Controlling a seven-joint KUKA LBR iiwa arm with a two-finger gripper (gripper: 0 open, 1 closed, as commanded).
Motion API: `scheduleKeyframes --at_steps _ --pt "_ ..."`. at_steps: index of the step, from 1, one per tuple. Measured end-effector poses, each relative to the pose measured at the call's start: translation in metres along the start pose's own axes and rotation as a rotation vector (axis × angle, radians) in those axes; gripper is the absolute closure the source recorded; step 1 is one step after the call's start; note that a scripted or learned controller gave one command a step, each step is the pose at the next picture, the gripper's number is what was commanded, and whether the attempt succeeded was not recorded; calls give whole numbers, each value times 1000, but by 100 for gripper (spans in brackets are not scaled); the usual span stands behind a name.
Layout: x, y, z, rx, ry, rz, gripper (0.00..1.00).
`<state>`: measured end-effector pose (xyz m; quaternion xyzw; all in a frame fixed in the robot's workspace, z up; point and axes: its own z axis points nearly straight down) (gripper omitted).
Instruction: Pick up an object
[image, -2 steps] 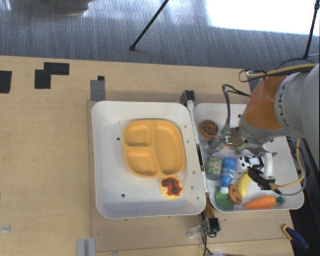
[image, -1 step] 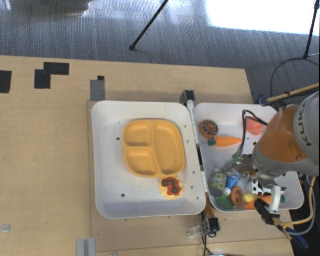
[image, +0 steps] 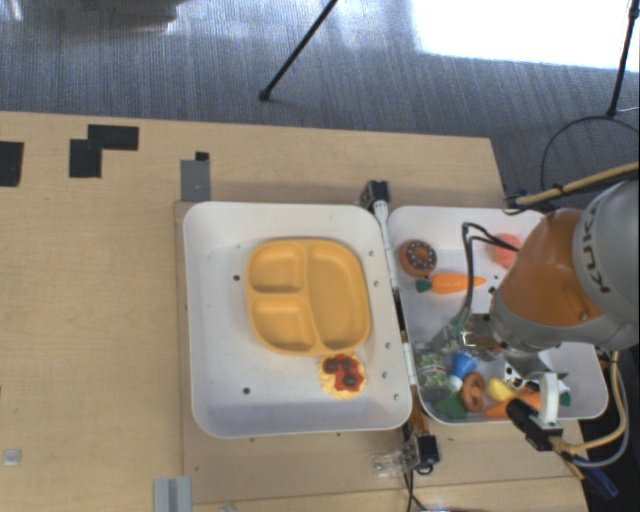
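We see 2 white bins side by side on the bench. The left bin (image: 215, 300) holds a yellow divided tray (image: 305, 295) with 3 compartments, and a small toy pizza slice (image: 343, 373) lies just below the tray's lower right corner, touching or nearly touching it. The right bin (image: 590, 395) holds the clutter: a toy donut (image: 418, 257) near its top, a toy carrot (image: 455, 284) just below that, and a heap of small toys (image: 462, 382) at the bottom, with blue, yellow, green and orange pieces we cannot name singly.

The arm (image: 560, 280) reaches over the right bin, its wrist low above that heap. The gripper sits under the wrist, and we cannot tell how it stands or whether it has anything.

We judge the heap the likeliest target. These toys look light, hard and smooth plastic, so they may slip or roll. A pinch across the narrow middle of 1 piece seems best. Packed neighbours may be nudged or lifted along with it.
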<state>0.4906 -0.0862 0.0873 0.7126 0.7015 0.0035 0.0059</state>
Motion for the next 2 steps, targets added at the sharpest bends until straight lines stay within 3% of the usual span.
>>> scheduleKeyframes --at_steps 1,2 --pt "0 2 -11 -6 -2 0 100" --pt "52 -3 -97 11 3 186 100"
